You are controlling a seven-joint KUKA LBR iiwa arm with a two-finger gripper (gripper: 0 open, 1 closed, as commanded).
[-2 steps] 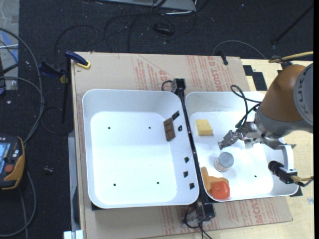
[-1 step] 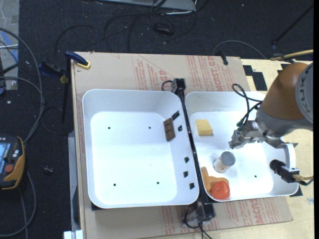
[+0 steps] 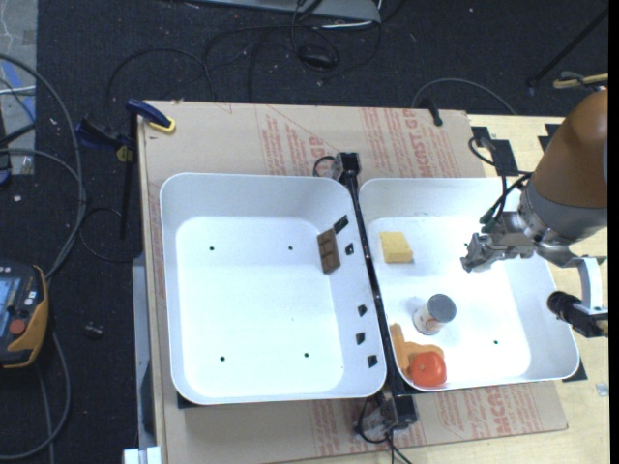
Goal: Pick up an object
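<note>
The right bin (image 3: 503, 361) holds a yellow sponge-like block (image 3: 397, 247) near its back left, a small grey-topped cylinder (image 3: 436, 312) in the middle, and an orange-red rounded object (image 3: 425, 364) at the front left corner. My gripper (image 3: 479, 257) hangs over the right bin's upper right part, to the right of the yellow block and above the cylinder. I see nothing between its tips. A brown rectangular piece (image 3: 329, 252) lies against the right wall of the left bin (image 3: 222, 356).
The arm's orange band and grey wrist (image 3: 571, 187) cover the right bin's far right side. A black divider (image 3: 366, 269) runs between the bins. Cables and a blue-yellow clamp (image 3: 150, 116) lie beyond the bench's back left.
</note>
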